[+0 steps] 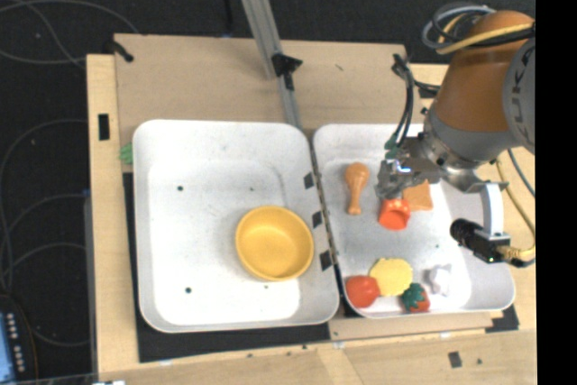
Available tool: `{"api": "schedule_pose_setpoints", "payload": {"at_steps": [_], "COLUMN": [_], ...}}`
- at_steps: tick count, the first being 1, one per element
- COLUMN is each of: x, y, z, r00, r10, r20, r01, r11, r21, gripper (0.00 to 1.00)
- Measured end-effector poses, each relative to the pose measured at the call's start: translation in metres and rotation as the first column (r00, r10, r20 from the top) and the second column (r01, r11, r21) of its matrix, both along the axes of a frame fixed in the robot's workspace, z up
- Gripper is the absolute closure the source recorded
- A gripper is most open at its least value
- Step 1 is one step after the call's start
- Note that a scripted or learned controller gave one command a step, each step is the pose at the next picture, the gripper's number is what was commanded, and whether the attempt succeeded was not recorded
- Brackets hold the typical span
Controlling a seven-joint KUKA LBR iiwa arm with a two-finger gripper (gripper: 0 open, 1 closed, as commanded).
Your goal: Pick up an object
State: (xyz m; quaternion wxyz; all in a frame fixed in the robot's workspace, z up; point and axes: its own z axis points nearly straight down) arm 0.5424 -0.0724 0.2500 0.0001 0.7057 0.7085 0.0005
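Tan surface (207, 81) with two white bins, yellow bowl (274, 242) in left bin (180, 158), right bin (478, 288) crowded with toys, gripper (394, 182) low over red cup (394, 214), grip unclear, orange drumstick (356, 186) just left, lengthwise near-vertical, thick end up.

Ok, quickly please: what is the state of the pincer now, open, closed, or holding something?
Pincer: cannot be told; it sits low over the small red-orange plastic piece in the right white bin.

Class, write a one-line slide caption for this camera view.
The gripper hangs low over the right bin beside a small red-orange object, while a yellow bowl sits in the left bin.
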Motion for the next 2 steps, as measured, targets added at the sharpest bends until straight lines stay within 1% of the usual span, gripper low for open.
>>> {"api": "schedule_pose_setpoints", "payload": {"at_steps": [1,2], "x": [0.017,0.020], "y": [0.057,0.102], "z": [-0.003,-0.011], "r00": [1.000,1.000], "r10": [-0.001,-0.001], "r20": [0.000,-0.002], "r01": [0.001,0.001], "r11": [1.000,1.000], "r21": [0.000,-0.001], "gripper": [1.00,1.00]}}
